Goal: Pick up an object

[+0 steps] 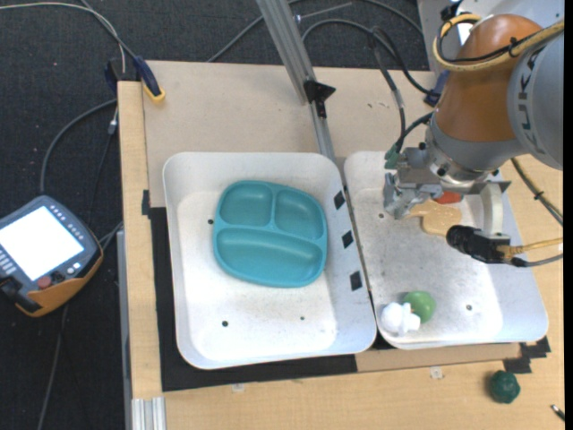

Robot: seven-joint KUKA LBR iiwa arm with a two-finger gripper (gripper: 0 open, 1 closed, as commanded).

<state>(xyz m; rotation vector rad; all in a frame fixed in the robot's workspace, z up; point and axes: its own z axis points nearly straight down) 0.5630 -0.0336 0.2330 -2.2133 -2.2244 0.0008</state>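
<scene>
dark green ball [503, 385] on the bench [233, 106], green-and-white toy [410, 312] in the near corner of the right bin [448, 285], teal divided plate [269, 233] in the left bin [260, 325], gripper [400, 200] over the right bin, cannot tell if spread or closed, tan object [440, 218] just beside it

Seen from above, counted: white bins, two, left bin [260, 325] and right bin [448, 280] | teal divided plate [269, 231], one | green ball [420, 305], one | white lump [397, 318], one | tan piece [443, 219], one | dark green ball [503, 385], one | handheld pendant [40, 253], one
</scene>
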